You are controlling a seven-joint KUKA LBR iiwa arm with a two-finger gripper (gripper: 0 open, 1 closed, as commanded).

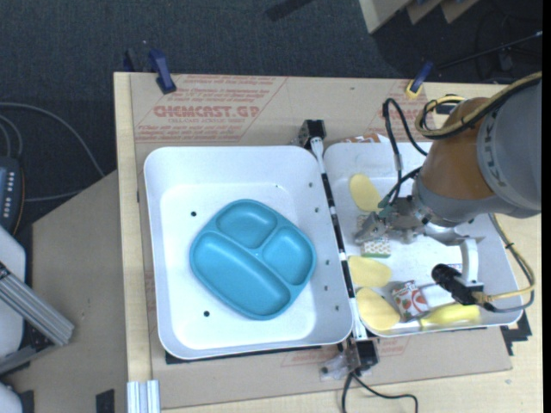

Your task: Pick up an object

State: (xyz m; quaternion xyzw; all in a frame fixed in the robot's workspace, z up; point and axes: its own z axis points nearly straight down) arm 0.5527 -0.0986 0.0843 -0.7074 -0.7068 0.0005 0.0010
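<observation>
My hand [379, 224] is low in the right bin [508, 252], just above a small patterned piece [376, 247]; whether it is apart or together I cannot tell. Yellow pieces lie at 12 o'clock [365, 193] and 6 o'clock [369, 271] of it. At 9 o'clock, the blue tray [250, 257] sits in the left bin [172, 188].

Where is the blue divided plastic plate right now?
The blue divided plastic plate lies in the middle of the left white bin, across the divider from the gripper over the right bin.
</observation>
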